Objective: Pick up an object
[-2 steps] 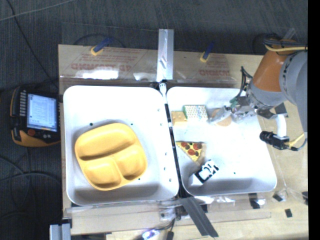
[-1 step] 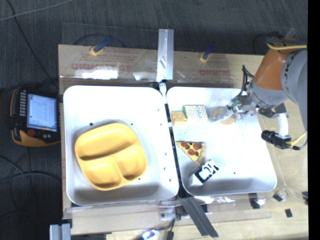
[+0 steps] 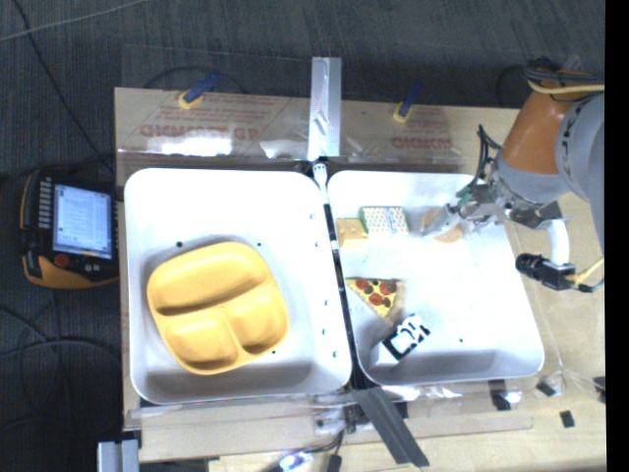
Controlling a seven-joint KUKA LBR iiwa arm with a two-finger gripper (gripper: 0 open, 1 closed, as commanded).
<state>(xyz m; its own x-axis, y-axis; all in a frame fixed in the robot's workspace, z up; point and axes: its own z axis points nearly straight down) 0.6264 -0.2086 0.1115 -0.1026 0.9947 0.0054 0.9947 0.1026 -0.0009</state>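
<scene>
Orange-banded arm in from the right, and the jaws (image 3: 470, 207) are low over the upper part of the right bin (image 3: 491, 352), hovering at a small tan object (image 3: 449, 232) that lies just below and left of them. Whether the jaws stand open or closed I cannot tell; the wrist hides them, and nothing shows between them. Doing this well probably means centring over that tan piece, squaring to its shorter width, then dropping straight. It is too small to read its long axis for sure. Further left of the jaws sits a green-topped block (image 3: 382, 220); below-left, a pizza-slice toy (image 3: 376, 294) with its tip toward the bin's lower right, long axis slanted. The left bin (image 3: 147, 362) holds a yellow tray (image 3: 217, 306).
</scene>
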